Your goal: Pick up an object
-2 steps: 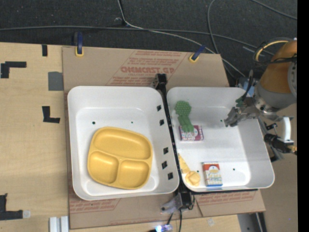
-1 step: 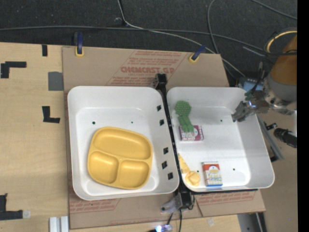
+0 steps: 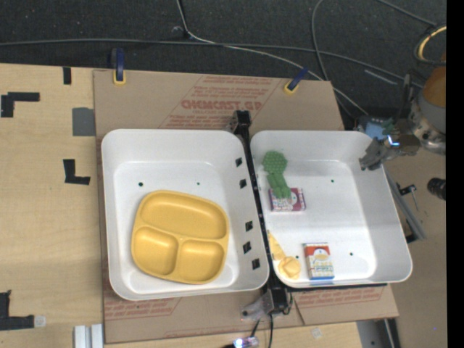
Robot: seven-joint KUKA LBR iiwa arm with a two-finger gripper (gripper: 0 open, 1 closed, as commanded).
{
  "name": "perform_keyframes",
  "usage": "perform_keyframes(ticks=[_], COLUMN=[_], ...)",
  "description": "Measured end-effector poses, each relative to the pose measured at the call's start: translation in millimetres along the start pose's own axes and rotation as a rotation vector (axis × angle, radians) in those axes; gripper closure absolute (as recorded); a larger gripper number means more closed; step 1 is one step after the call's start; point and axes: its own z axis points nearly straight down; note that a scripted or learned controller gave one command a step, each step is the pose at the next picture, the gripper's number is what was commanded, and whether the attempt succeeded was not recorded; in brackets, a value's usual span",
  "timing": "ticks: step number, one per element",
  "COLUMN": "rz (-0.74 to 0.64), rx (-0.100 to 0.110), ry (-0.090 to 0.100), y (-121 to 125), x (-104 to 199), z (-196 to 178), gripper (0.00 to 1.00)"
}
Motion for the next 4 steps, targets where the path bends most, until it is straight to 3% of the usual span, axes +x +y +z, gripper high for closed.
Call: perform_keyframes(ticks=[2, 4], rz=[-0.003, -0.004], rx=[0.006, 0.007], ry=[0.002, 0.002], y=[-2.3, -5.5], x=[89.6, 200.5], z=[14.3, 15.6], gripper=[1.0, 1.0])
